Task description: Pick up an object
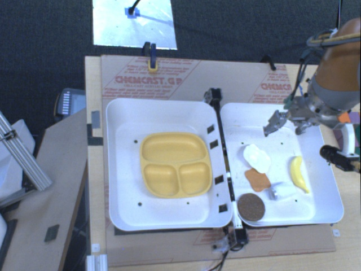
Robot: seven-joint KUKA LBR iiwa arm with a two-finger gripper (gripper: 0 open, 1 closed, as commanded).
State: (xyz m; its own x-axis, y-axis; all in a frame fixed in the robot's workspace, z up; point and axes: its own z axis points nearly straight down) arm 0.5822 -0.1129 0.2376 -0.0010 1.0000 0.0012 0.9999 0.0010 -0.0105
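The bench carries 2 white bins. The right bin (324, 208) is the landmark here. The gripper (287, 123) hangs over its far part, above bare floor, with nothing between its 2 fingers; they look spread apart, 1 finger (274, 122) pointing toward the divider. Nearer the front of this bin lie 4 things: a white oval piece (257, 156) near the middle, an orange piece (258, 179) just in front of it, a yellow banana (299, 174) toward the bin's right side, and a brown round disc (251, 206) at the front left corner. In the left bin (121, 123), beside the right bin, sits a yellow tray (175, 164) with 3 compartments.
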